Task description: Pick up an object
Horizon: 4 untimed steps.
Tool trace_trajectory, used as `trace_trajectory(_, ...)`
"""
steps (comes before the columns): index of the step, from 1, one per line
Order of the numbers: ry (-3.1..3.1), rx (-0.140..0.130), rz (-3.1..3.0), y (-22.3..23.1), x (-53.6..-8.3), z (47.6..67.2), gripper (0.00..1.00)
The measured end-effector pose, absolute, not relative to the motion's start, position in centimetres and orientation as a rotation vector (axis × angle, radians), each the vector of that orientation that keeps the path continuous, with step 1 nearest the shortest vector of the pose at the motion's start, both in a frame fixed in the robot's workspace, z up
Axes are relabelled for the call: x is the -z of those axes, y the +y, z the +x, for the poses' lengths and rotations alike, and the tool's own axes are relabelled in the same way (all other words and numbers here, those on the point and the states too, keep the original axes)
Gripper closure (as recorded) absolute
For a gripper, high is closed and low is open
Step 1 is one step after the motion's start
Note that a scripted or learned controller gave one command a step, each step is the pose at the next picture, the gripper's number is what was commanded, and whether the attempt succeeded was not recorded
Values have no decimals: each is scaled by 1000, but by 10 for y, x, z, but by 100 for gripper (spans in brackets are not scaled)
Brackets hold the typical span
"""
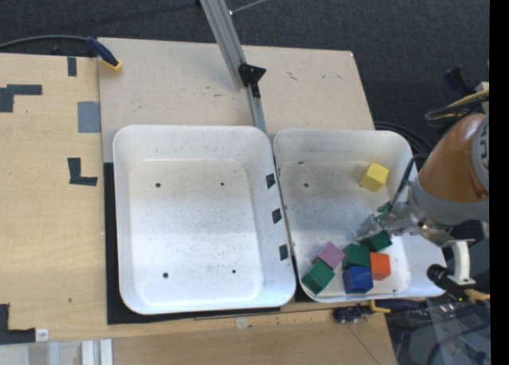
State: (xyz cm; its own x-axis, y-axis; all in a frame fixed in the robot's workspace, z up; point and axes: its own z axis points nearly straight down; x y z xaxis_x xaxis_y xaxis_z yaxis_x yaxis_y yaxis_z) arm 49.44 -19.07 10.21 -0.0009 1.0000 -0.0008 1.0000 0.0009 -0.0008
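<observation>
A pale wooden table (199, 89) carries two shallow white plastic bins. My jaws (380, 228) reach into the right bin (318, 157) over a cluster of small blocks — purple cube (330, 256), green cubes, blue cube (358, 277), orange cube (380, 265) — whether spread or pinching, I cannot tell. A yellow cube (374, 176) sits apart.

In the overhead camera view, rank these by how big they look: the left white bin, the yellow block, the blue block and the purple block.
1. Left white bin, by far the largest.
2. Blue block, yellow block and purple block look about alike, so I won't rank them.
</observation>
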Motion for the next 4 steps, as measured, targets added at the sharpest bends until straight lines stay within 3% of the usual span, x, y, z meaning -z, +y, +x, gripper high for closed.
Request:
trace_trajectory(2,-2226,2,-2222,-181,-203,498,100)
trace_trajectory(3,-2227,1,-2213,-136,-206,517,100)
trace_trajectory(4,-2227,1,-2212,-87,-212,519,100)
